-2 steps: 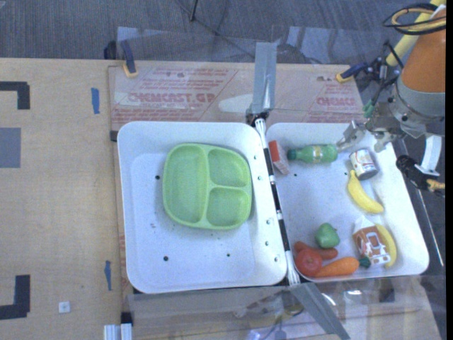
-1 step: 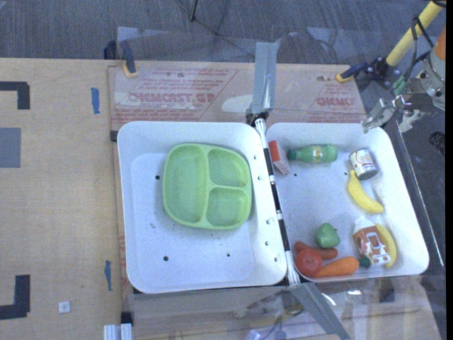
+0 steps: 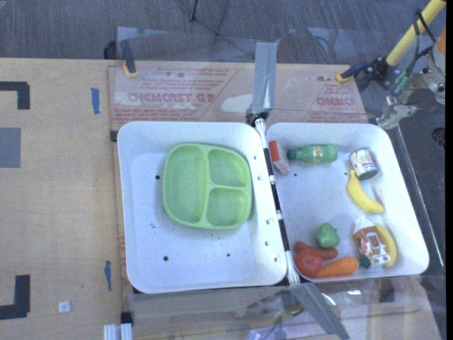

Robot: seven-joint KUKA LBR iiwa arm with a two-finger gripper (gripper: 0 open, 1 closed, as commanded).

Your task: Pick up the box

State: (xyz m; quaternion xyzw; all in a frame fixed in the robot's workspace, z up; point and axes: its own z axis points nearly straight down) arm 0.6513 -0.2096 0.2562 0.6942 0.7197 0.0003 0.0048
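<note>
Orange-and-white box [image 3: 369, 244] lying flat in right bin [image 3: 403, 183], near front right corner, beside a yellow banana-like piece [image 3: 388, 241]. Probably light, stiff cardboard, easily crushed; best pinched across its short sides. Also in that bin: green bottle [image 3: 312, 154], can [image 3: 363, 163], banana [image 3: 364, 193], pepper [image 3: 326, 235], tomato [image 3: 308, 262], carrot [image 3: 340, 266]. In left bin [image 3: 138, 211], a green divided plate [image 3: 207, 185]. Gripper [image 3: 395, 112] beyond the bins, far right; grip state impossible to tell
</note>
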